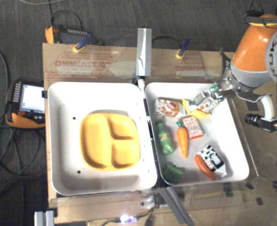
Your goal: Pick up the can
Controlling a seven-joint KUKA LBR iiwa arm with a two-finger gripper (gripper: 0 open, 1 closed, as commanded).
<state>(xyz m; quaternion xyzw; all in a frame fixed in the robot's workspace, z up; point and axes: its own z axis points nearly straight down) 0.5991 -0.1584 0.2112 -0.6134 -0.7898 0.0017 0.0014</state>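
A small can (203, 107) with a white, red and green label lies in the far part of the right bin (239, 140), next to a yellow item (188, 108). My gripper (210, 97) reaches in from the right and hangs right over the can's upper right end, touching it or nearly so. The grey wrist and orange arm (253, 46) rise behind it at the upper right. Whether the can sits between the gripper's tips is hidden.
The right bin also holds a patterned packet (168, 107), a pink carton (193, 127), a carrot (182, 141), a green bottle (164, 138), a green vegetable (172, 173) and a black-and-white pack on a red sausage (209, 162). A yellow divided tray (111, 140) lies in the left bin (58, 126).
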